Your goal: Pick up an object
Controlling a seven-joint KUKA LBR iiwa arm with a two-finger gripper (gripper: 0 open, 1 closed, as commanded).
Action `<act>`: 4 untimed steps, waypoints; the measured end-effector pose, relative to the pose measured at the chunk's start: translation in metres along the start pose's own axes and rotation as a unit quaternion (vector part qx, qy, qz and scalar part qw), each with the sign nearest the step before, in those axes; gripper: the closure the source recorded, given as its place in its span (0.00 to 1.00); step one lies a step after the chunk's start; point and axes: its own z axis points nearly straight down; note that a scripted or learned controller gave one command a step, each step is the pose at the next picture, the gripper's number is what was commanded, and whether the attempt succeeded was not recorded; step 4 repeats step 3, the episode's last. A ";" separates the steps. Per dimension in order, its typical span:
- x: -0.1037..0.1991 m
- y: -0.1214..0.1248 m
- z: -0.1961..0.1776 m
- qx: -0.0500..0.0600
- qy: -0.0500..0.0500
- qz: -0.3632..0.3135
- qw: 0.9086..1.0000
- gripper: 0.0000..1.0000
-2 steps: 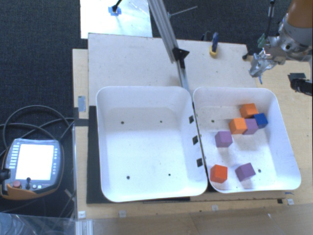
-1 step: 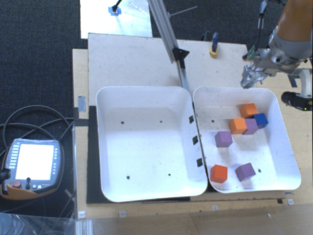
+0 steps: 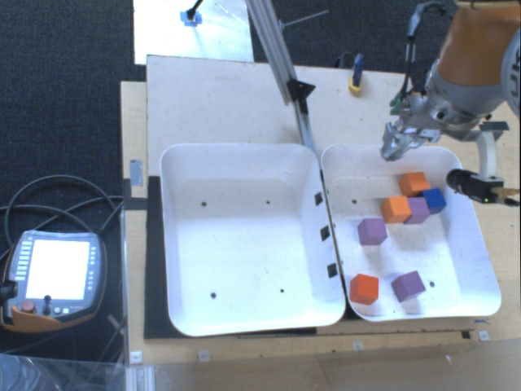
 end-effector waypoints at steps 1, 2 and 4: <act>0.047 -0.033 0.005 0.000 0.000 0.000 1.000 1.00; 0.090 -0.054 0.029 0.001 0.000 0.000 1.000 1.00; 0.131 -0.076 0.034 0.001 0.000 0.000 1.000 1.00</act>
